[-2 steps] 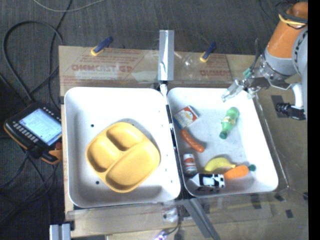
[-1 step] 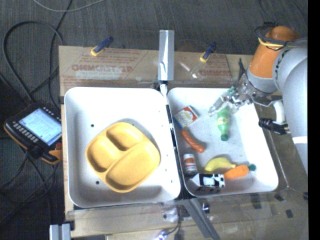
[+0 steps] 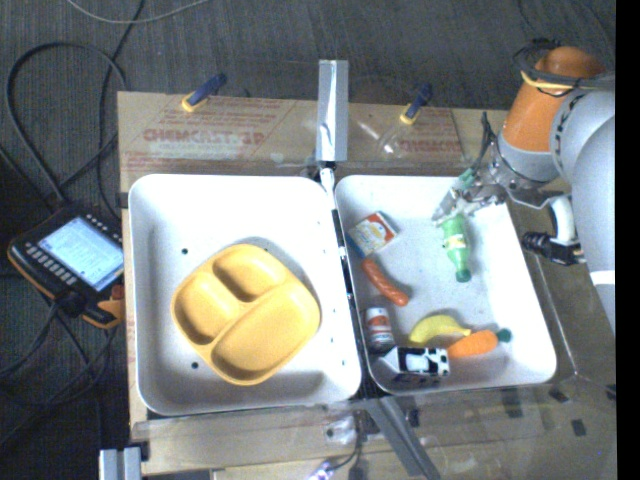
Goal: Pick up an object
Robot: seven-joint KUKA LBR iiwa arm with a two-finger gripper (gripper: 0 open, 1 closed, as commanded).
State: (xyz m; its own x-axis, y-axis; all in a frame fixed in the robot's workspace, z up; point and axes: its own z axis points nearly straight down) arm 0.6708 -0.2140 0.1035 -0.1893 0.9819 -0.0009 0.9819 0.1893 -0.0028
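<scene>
My gripper [image 3: 458, 200] hangs over the back of the right bin [image 3: 520, 268], below the orange wrist band. Just under it lies a green bottle [image 3: 457, 245], its upper end right at the gripper tip; contact is unclear from this angle. Further objects in the same bin are a small red and white carton [image 3: 373, 232], a reddish sausage [image 3: 386, 282], a small can [image 3: 377, 326], a yellow banana [image 3: 440, 327], an orange carrot [image 3: 476, 343] and a black and white toy [image 3: 424, 361].
The left bin [image 3: 160, 218] holds a yellow divided plate [image 3: 247, 311]. A metal post [image 3: 332, 108] stands behind the wall between the bins. A handheld pendant [image 3: 70, 258] and cables lie on the floor to the left.
</scene>
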